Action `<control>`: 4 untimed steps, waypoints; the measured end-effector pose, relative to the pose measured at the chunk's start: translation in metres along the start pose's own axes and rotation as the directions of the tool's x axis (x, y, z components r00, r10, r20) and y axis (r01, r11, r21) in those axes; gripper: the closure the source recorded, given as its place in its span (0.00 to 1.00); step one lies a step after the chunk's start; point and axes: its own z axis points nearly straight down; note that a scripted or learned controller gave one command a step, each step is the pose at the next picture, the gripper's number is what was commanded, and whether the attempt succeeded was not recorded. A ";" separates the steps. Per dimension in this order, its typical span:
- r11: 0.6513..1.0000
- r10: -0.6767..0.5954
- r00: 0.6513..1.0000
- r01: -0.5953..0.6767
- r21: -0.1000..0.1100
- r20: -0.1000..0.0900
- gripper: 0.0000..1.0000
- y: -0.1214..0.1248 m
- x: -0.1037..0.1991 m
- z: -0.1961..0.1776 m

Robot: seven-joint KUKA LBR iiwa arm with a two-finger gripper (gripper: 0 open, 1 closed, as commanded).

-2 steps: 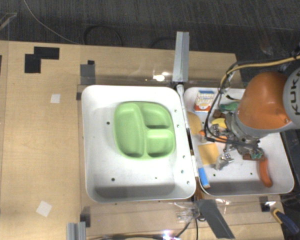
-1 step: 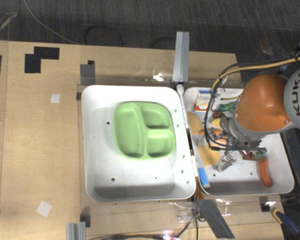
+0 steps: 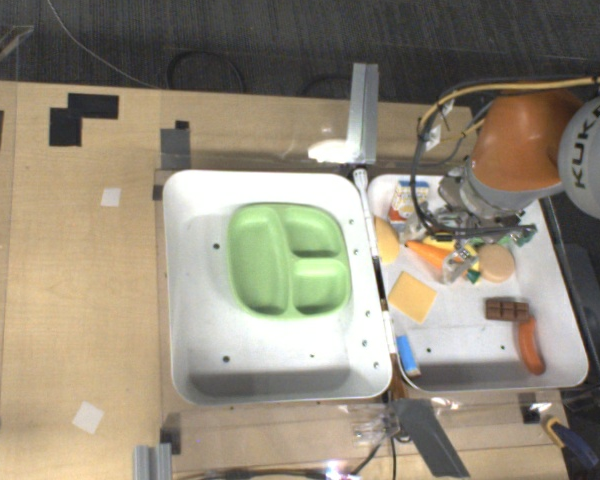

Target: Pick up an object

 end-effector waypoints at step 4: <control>0.911 -0.413 0.911 0.413 -0.005 -0.003 1.00 0.002 0.082 -0.105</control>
